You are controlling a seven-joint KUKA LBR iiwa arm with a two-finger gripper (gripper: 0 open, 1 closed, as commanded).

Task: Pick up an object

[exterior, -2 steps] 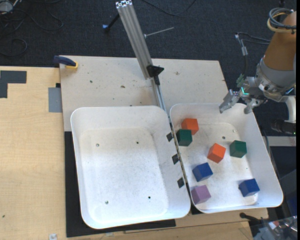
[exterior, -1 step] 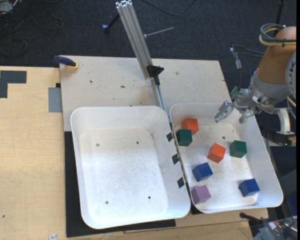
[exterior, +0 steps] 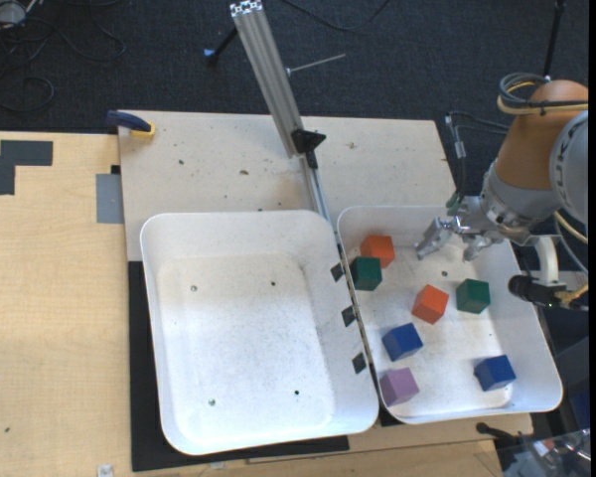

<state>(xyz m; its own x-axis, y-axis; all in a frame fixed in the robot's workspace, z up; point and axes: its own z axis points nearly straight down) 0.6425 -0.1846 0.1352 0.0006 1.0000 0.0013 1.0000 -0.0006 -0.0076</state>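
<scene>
Two shallow white bins are observed side by side on the bench. The left bin is seen beside the right bin, which holds seven small blocks.

The blocks are located as follows. An orange block lies near the far left corner of the right bin, with a dark green block touching it on the near side. A second orange block is found near the middle of the bin, and a second green block just to its right. A blue block is placed nearer the camera, left of centre. A purple block rests at the near left corner, and another blue block near the near right edge.

The gripper is positioned over the far part of the right bin, between the far orange block and the right-hand green block, apart from both. Its fingers are seen spread apart, and nothing is held between them. The grey arm with its orange band is noted entering from the right.

A slanted metal rail is seen above the bins, and a clamp handle lies at the far left corner of the bench.
</scene>
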